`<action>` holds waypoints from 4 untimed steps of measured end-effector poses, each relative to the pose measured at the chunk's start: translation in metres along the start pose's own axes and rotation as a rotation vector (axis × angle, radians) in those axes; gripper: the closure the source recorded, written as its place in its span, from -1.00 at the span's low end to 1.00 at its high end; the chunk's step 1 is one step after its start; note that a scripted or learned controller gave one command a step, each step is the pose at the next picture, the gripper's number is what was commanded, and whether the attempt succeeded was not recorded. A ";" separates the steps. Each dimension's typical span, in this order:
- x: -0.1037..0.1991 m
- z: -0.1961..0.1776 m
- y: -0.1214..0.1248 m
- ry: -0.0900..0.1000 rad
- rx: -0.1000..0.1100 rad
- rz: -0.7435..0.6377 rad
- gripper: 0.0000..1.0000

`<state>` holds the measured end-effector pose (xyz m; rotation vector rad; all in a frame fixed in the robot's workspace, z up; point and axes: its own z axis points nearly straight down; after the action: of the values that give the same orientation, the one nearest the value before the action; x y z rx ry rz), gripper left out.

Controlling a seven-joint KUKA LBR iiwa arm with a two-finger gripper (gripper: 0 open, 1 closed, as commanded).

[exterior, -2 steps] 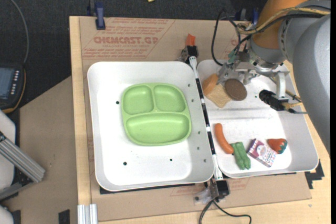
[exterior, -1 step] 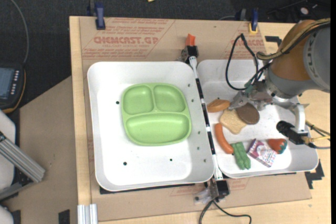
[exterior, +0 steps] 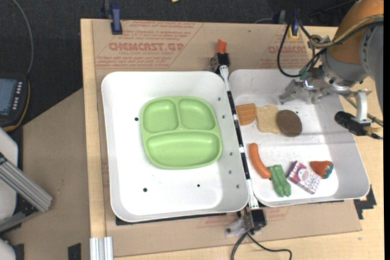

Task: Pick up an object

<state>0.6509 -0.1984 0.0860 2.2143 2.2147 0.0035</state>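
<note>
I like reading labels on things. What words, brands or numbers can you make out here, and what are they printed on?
"CHEMCAST GP": red print on the brown board under the bins, left part; smaller red lines around it are too blurred to read.
The same red print repeats, partly hidden, behind the right bin; unreadable.
Small pink packet in the right bin: printing too small to read.

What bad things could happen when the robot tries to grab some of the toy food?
The brown patty, tan slice and orange piece sit tightly together, so the gripper might nudge or catch two at once. The carrot lies by the bin wall, which could block the grab.
</note>
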 end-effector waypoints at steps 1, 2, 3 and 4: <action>0.024 0.001 -0.075 0.008 0.015 0.002 -1.00; 0.023 -0.010 -0.071 0.004 0.005 0.001 1.00; 0.100 -0.094 -0.089 0.008 0.000 -0.007 1.00; 0.095 -0.089 -0.091 0.005 0.007 -0.001 -1.00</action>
<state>0.5593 -0.1029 0.1734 2.2199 2.2215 0.0011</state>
